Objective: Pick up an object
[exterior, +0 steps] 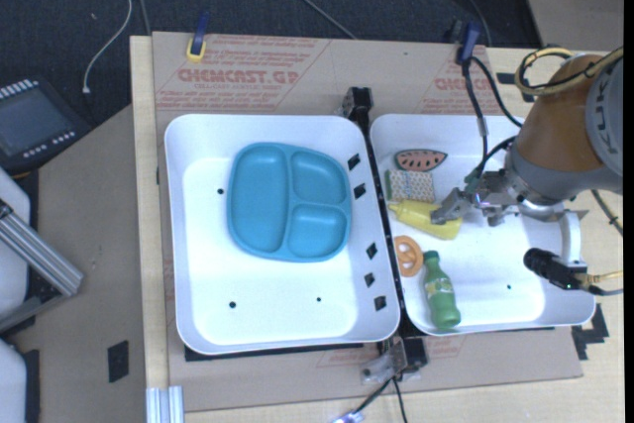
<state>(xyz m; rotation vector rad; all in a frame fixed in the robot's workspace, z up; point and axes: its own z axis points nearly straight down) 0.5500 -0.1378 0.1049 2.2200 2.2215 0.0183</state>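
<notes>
Right, down onto the bench from above:
Hard to make out: the two-finger gripper (451,209) is small and dark against clutter, and I cannot tell whether its tips are spread or closed.
Cut off: the grey arm with the orange band (565,142) runs out of the right edge, so its upper links are unseen.
Arm pose: it comes in from the right, bent low over the right white bin (515,307), wrist turned left toward the bin's inner wall.
Gripper spot: low in that bin, tips at or just above the right end of the yellow banana-shaped toy (424,217); contact looks likely, though the angle leaves it unsure.
Banana: lying flat, left of middle in the right bin.
Neighbours: a pale patterned square block (410,185) just above it, a red watermelon-slice toy (420,158) above that, a small brown pretzel (407,253) below, and a green plastic bottle (440,290) lying near the front wall.
Left white bin (198,312): holds a blue divided plate (289,201), well apart from the gripper.
</notes>
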